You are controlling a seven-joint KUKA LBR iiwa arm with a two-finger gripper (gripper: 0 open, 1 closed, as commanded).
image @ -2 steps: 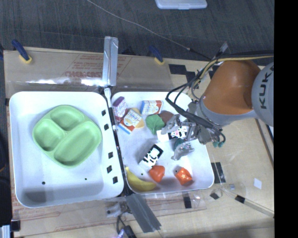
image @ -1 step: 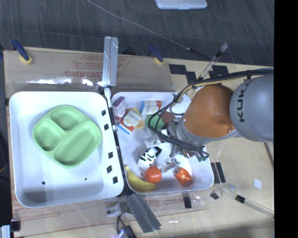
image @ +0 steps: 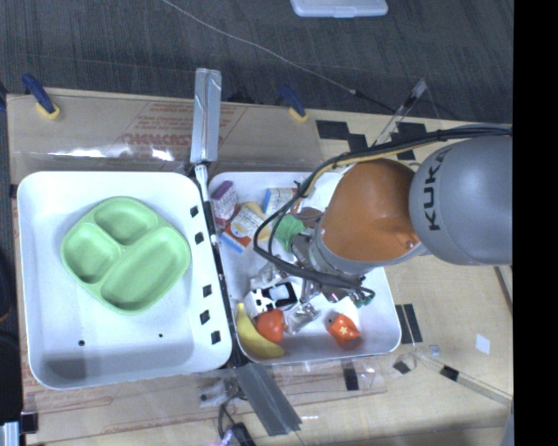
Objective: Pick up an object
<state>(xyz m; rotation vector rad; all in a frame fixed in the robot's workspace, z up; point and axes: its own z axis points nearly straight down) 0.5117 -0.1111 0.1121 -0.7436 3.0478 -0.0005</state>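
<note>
Gripper [image: 292, 307]: low in the right bin [image: 384, 300], among the toys; grip state cannot be told
Arm [image: 410, 213]: reaches in from the right
Tomato [image: 271, 325]: just beside the gripper, touching the banana [image: 251, 340]
Green plate [image: 126, 253]: left bin [image: 44, 287]

A dark grey, ribbed floor [image: 105, 39] fills the top of the frame. Below it lies the table [image: 453, 344], pale wood at lower right, with black tape marks [image: 408, 324] on it. A brown cardboard sheet [image: 113, 118] with faint red print covers the table's upper left, held by blue clamps [image: 40, 94] at its upper edge. A thin pale cable [image: 261, 48] crosses the floor at a slant. A white flat object [image: 338, 7] sits at the top edge, right of centre. The light is even and soft.
</note>
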